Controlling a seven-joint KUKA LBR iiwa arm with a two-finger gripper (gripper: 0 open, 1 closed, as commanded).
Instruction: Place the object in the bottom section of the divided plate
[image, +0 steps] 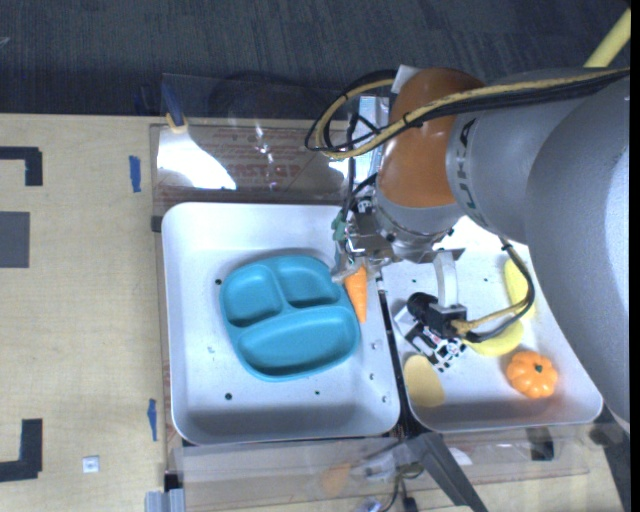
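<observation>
Fingers (352, 262) hang just past the right rim of the blue divided plate (289, 315), and an orange carrot (356, 294) points down from them; they look closed on its top end, though the wrist hides much of the grip. The carrot sits at the plate's right edge, beside the line between the small upper right compartment and the large bottom section, over the left bin (190, 300).

By my reading this is the carry step, with the release not yet made. The next move calls for a shift left and toward the near side, so the carrot clears the rim and comes over the wide bottom section before letting go.

Both white bins rest on a pale wooden desk (75, 300). The right bin (580, 400) holds a banana (505, 335), a small pumpkin (531, 373) and a black and white item I cannot identify.
</observation>
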